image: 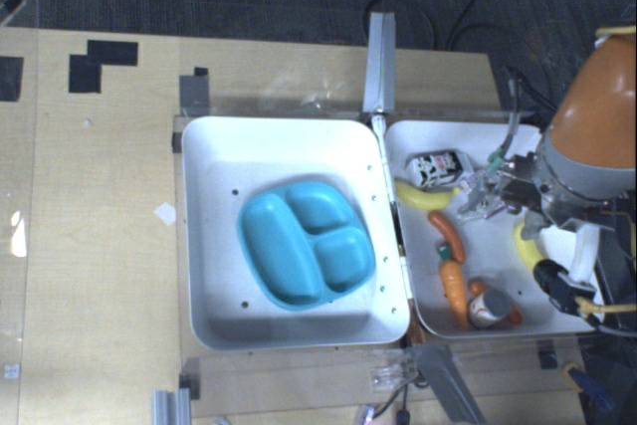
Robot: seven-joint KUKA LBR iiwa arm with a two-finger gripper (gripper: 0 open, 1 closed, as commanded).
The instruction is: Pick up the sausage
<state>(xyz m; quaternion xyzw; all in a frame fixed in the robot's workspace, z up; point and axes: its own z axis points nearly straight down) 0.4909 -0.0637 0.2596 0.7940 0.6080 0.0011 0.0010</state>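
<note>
Sausage (447, 233) lies free mid right bin (498, 325), just above the carrot (454, 289); gripper (482, 197) hovers beside it, fingers' spread unreadable; looks light, smooth, likely slick, so you'd pinch across its middle.

Even overhead light, soft shadows, mild glare on white bins (199, 214), slightly soft focus

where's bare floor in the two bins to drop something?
Left bin: bare white band all round the blue divided plate, widest along the far and left walls. Right bin: crowded. Cow-print carton, banana, sausage, carrot and a can line its left side, gripper hanging above; small gap near centre.
</note>
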